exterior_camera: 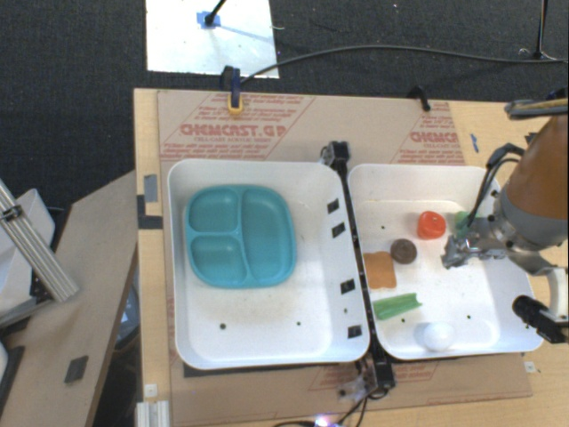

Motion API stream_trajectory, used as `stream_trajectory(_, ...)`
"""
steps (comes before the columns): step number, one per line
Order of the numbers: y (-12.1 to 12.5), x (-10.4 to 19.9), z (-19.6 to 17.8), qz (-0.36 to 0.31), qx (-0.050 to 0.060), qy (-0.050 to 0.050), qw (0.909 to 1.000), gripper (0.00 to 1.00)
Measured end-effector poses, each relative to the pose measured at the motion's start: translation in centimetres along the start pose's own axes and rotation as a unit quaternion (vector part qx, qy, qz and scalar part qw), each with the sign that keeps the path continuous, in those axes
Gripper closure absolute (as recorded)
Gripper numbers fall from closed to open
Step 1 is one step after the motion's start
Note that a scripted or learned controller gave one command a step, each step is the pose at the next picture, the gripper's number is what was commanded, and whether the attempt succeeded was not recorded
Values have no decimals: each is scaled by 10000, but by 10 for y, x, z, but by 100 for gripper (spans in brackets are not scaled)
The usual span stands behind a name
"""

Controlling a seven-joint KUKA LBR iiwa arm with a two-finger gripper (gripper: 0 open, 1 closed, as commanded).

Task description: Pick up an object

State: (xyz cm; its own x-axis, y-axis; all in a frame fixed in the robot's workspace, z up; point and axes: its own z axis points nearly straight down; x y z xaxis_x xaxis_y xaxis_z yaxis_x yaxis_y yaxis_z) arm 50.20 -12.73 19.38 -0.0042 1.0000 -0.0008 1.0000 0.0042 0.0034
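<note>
My gripper hangs low over the right bin, near its middle right. Just to its upper left lies a red rounded object, close to the gripper but apart from it. A small green piece shows right behind the gripper. Left of the gripper rests a brown round object, with a tan block beside it. Toward the front of this bin lie a green strip and a white ball.
The left bin holds a teal divided plate. A black divider with clips runs between the two bins. The arm's grey and orange wrist stands over the right bin's right side.
</note>
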Motion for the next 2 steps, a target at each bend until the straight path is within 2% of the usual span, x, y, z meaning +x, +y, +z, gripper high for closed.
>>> stream_trajectory(1,8,-2,-45,-1,-4,-2,10000,100)
stream_trajectory(2,18,55,-39,-26,4,9,10000,100)
